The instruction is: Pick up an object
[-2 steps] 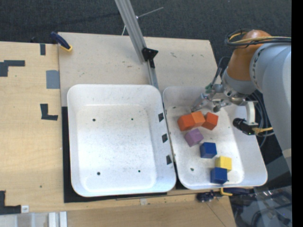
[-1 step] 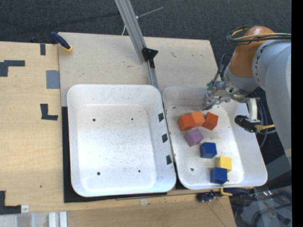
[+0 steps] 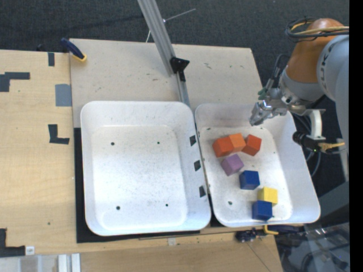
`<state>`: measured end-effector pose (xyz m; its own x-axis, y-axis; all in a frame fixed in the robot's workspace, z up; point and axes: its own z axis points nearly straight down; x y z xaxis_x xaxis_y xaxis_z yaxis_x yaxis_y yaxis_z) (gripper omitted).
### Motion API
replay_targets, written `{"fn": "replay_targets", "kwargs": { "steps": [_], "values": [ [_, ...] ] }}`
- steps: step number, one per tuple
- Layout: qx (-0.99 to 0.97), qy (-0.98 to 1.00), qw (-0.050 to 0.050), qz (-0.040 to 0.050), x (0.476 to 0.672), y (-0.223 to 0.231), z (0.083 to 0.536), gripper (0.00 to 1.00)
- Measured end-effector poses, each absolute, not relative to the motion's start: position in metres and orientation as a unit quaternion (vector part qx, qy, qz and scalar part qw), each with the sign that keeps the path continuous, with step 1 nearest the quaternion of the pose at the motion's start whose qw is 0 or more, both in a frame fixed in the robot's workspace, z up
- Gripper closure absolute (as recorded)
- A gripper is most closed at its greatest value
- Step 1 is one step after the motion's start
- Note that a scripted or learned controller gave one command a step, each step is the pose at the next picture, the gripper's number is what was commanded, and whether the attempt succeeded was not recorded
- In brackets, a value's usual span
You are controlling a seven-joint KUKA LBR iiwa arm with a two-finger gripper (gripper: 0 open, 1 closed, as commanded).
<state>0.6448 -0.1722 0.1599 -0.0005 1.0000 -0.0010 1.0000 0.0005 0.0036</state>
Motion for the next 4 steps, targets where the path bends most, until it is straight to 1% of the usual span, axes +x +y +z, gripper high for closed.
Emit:
{"fn": "replay_targets", "kwargs": {
  "steps": [1,2,3,4],
  "values": [
    [0.706,0.708,0.002,0.0014,0.646,-0.172,0.214,1.00],
    [0.705,0.709,-0.001,0.0002,0.651,-0.115,0.206,1.00],
    [0.705,0.709,-0.002,-0.0002,0.650,-0.059,0.199,1.00],
    [0.705,0.709,-0.001,0.0002,0.655,-0.011,0.199,1.00]
  ]
}}
